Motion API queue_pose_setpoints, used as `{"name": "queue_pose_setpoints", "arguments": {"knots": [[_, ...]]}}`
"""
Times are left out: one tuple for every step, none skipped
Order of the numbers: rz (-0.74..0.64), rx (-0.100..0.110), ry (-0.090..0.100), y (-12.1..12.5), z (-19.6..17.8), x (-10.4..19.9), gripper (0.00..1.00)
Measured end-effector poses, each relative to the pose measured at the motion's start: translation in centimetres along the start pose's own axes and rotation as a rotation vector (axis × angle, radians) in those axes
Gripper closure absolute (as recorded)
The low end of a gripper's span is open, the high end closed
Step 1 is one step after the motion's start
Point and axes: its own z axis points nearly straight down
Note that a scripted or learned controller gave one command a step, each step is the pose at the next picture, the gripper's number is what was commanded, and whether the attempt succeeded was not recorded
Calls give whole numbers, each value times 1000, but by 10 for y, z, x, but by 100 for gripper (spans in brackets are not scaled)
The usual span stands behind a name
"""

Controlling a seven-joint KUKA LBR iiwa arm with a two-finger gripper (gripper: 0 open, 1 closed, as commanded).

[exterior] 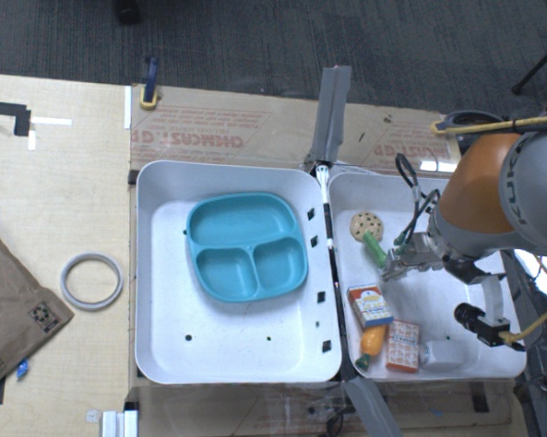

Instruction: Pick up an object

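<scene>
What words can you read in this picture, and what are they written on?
"BOX": brown cardboard box, printed near its lower left edge.
Red print on the cardboard sheet behind the bins: upside down, too blurred to read for certain.
Labels on the small cartons in the right bin: too small to read.

Dark grey carpet floor (267,28) at top. Light wood bench (53,199) on left. Brown cardboard sheet (224,127) under bins. Tape roll (91,279) and brown box (4,321) on bench. Bright, even light.
</scene>
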Motion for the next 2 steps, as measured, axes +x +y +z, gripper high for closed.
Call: {"name": "queue_pose_setpoints", "arguments": {"knots": [[0, 0, 0, 0, 0, 0, 0], [-17, -2, 0, 29, 8, -10, 0]]}}
